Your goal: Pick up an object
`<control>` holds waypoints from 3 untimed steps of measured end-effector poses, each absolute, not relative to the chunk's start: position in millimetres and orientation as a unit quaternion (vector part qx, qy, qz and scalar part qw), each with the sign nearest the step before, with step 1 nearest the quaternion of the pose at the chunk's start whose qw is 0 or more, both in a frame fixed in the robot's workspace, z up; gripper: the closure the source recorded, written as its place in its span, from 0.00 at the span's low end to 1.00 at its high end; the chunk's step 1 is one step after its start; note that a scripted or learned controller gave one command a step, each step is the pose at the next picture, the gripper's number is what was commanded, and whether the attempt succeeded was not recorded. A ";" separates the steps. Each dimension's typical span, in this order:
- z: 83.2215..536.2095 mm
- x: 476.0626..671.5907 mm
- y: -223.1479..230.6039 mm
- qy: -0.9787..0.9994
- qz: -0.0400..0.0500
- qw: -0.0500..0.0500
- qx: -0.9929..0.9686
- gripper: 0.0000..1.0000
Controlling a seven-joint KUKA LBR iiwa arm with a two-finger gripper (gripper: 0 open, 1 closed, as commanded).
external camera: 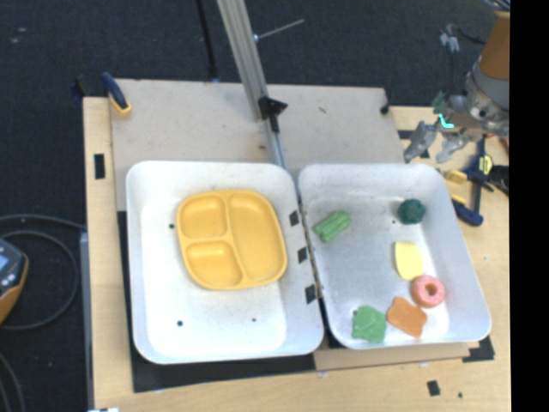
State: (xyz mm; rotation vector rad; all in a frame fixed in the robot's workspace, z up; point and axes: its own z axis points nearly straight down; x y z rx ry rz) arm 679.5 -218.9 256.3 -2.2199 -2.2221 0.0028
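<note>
Arm (493, 54) cut off at the right, with just its orange band and wrist in view. End effector (433, 144) small and blurred above the right bin's far corner. Yellow device (9, 277) cropped by the left edge. Desk (103, 376) cut off below.

Yellow divided plate (232, 239) — in left bin (146, 316)

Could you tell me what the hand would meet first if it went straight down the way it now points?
Likely the far right rim of the right bin or the bench beside it. The hand hangs at that corner, short of the dark green ball; depth is unclear.
</note>
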 end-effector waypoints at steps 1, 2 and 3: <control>258.5 680.3 -218.9 -0.708 0.000 -0.001 -0.707 0.00; 197.1 685.3 -218.5 -0.709 0.001 0.000 -0.706 0.00; 153.0 681.2 -224.9 -0.707 0.001 0.000 -0.707 0.00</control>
